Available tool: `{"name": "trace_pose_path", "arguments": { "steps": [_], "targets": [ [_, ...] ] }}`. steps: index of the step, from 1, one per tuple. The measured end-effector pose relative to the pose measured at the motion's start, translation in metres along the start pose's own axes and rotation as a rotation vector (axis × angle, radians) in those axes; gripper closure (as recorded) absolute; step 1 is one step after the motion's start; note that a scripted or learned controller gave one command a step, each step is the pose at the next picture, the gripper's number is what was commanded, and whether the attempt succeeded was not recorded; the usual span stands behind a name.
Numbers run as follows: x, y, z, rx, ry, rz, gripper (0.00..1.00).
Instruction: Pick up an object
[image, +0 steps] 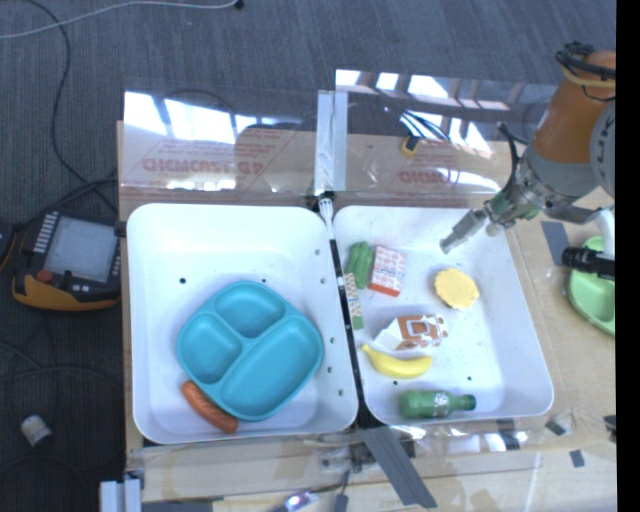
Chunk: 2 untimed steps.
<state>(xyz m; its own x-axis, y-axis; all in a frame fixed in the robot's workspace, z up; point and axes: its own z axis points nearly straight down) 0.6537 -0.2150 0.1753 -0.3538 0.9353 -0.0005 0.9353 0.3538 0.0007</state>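
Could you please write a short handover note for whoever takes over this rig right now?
Gripper: above the right bin's far side, nothing seen between its fingers; open or shut unclear.
Right bin: yellow disc, banana, green bottle, green vegetable, red-and-white packet, brown-and-white carton.
Left bin: blue divided plate, sausage.
Done: nothing picked.
Left: grasp and lift one object; the yellow disc looks nearest.

pendant (68, 262) on floor, left | green object (592, 293) right edge
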Motion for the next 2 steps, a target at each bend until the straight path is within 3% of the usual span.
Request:
{"name": "trace_pose_path", "arguments": {
  "steps": [1,2],
  "targets": [
    [0.031,-0.069,0.018,0.003,0.001,-0.098,0.00],
    [0.005,-0.028,0.087,-0.007,-0.004,-0.239,0.00]
  ]
}}
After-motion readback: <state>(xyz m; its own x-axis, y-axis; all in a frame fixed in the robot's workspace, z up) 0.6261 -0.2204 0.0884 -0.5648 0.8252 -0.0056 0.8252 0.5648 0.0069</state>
